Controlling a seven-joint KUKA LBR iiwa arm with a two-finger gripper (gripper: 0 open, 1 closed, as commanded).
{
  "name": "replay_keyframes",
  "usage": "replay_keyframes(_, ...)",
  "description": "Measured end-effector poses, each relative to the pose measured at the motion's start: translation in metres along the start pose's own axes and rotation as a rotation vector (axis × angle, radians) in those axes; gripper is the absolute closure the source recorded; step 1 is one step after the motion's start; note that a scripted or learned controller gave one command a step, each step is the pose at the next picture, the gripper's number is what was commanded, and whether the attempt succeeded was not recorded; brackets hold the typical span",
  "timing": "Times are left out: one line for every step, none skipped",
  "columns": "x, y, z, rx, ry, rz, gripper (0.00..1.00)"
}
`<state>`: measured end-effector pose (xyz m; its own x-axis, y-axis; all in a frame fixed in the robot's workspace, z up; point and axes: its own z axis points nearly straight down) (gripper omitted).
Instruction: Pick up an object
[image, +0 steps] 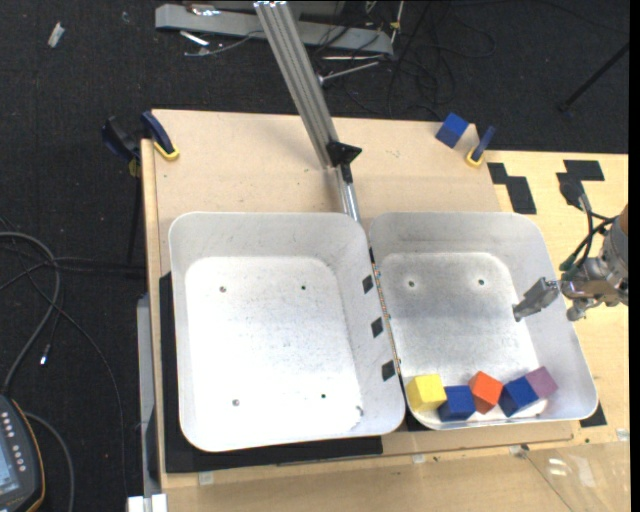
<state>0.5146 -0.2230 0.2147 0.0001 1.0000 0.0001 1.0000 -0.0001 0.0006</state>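
Note:
Several small blocks lie in a row along the near wall of the right bin (450, 240): a yellow cube (427, 390), a blue cube (458, 402), an orange cube (486, 390), another blue cube (518, 396) and a purple block (541, 381). My gripper (556, 303) hangs over the right rim of that bin, above and to the right of the blocks. It is open, and nothing sits between its fingers. The blocks are well apart from it.
The left bin (190, 300) lies beside the right one, with black tabs along the seam between them. A loose blue cube (453, 128) rests on the bench at the back right by a yellow-tipped clamp (478, 146). A metal pole (305, 85) slants over the back.

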Motion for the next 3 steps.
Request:
replay_keyframes(0.036,-0.014,0.08,0.008,0.004,-0.003,0.0)
replay_keyframes(0.098,-0.025,0.12,-0.001,-0.001,-0.006,0.0)
replay_keyframes(0.117,-0.024,0.119,-0.002,-0.001,-0.004,0.0)
